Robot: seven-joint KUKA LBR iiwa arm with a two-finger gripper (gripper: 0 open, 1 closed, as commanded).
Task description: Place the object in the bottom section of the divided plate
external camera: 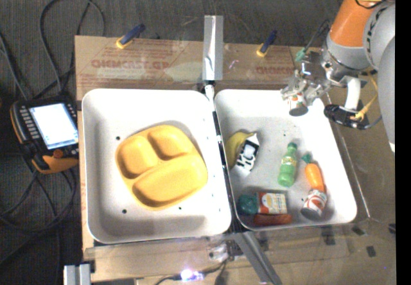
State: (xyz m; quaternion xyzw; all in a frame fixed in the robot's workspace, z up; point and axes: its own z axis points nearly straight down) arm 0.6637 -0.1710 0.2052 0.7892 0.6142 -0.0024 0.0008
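A yellow divided plate [162,165] lies in the left bin [96,149], its large bottom section facing the front right. The right bin [334,142] holds several small items: a yellow banana with a black-and-white carton [244,149], a green bottle [288,164], an orange carrot [314,176], a red-and-white can [314,203], a teal ball [247,203], an orange box [273,201] and a red sausage [271,218]. My gripper [298,94] hangs over the right bin's far right corner, well above and away from the items. Nothing shows between its fingers.
A metal divider post [212,52] stands between the bins at the back. Blue-and-yellow clamps [130,35] hold the cardboard backing. A tablet [48,126] lies left of the bench. Cables trail over the floor.
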